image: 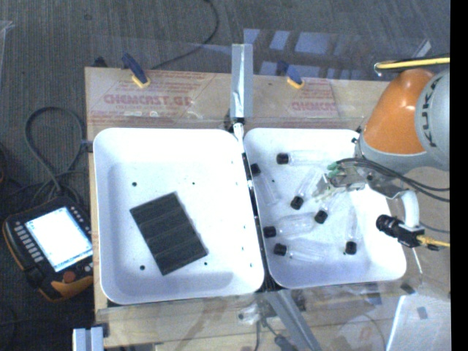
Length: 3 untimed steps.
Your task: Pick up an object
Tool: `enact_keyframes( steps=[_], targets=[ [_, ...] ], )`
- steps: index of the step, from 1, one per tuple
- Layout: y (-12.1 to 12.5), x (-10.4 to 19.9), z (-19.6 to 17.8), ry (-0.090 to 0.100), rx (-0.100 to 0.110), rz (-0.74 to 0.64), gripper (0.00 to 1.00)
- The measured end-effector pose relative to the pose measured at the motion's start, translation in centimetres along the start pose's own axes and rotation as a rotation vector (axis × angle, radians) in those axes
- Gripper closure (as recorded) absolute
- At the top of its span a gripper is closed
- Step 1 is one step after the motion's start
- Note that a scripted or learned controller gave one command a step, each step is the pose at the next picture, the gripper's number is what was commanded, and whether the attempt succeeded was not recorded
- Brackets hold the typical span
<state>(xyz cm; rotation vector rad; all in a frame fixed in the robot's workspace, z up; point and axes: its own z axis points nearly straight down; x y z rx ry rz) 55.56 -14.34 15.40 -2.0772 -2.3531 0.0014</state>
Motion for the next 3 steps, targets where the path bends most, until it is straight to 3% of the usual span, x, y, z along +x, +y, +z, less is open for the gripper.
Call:
enact_keyframes(
  steps=[1, 2, 3],
  targets=[
    [1.1, -6.7, -9.1, -0.004, -0.003, 0.018, 0.0],
    [0.3, -2.3, 4.5, 0.001, 0.0, -0.102, 0.0],
    [1.0, -1.4, -7.8, -0.003, -0.004, -0.19, 0.0]
  ],
)
